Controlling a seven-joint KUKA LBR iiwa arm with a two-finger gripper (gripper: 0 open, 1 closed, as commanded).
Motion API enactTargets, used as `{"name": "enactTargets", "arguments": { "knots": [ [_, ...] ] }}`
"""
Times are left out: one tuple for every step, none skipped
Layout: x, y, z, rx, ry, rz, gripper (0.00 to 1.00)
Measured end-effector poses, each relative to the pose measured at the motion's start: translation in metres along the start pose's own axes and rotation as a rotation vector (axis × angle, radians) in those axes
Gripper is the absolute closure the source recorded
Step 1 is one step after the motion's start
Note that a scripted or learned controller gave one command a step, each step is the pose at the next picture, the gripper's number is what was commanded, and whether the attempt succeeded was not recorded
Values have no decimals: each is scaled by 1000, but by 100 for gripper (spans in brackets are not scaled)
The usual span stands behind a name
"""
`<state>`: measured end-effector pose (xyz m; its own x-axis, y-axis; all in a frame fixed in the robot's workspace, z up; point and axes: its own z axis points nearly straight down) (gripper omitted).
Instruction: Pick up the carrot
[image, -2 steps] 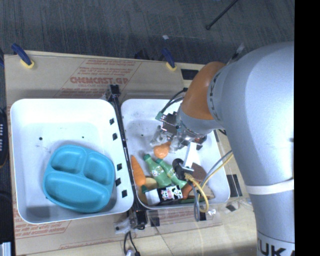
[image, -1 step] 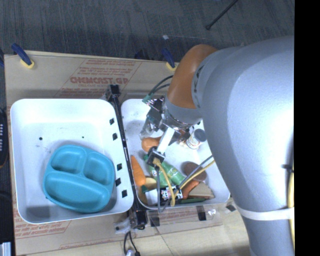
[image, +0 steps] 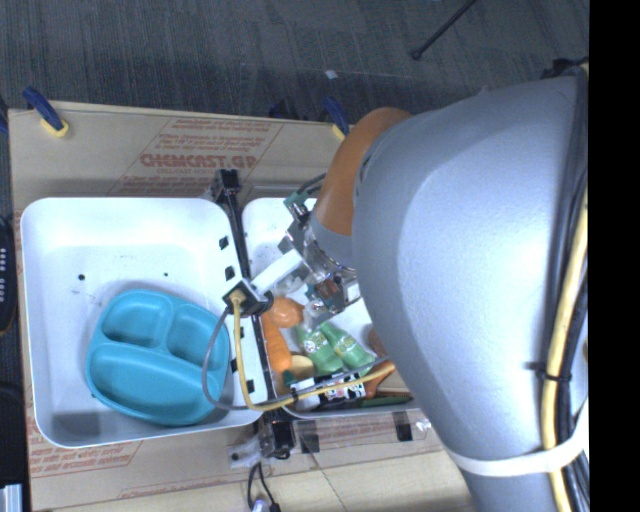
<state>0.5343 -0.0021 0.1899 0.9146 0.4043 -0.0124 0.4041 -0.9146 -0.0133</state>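
We log: carrot (image: 276, 343), smooth orange taper, in rt bin (image: 262, 222) nr divider. Gripper (image: 322, 290), metal, just above-right; grip state — can't tell. Lt bin: glossy blue tray (image: 150, 360).

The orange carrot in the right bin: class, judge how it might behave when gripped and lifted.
The long orange carrot looks solid and smooth, so it is probably stiff but may slip. Its rounded, tapered shape suggests it could roll if nudged. It lies against the right white bin's wall beside green items, so lifting may disturb them.
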Motion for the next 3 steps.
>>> {"name": "enactTargets", "arguments": {
  "knots": [
    [1,-2,-9,9,-6,-14,100],
    [-44,-48,1,-5,0,-52,100],
    [-25,-91,-19,-5,4,-14,100]
  ]
}}
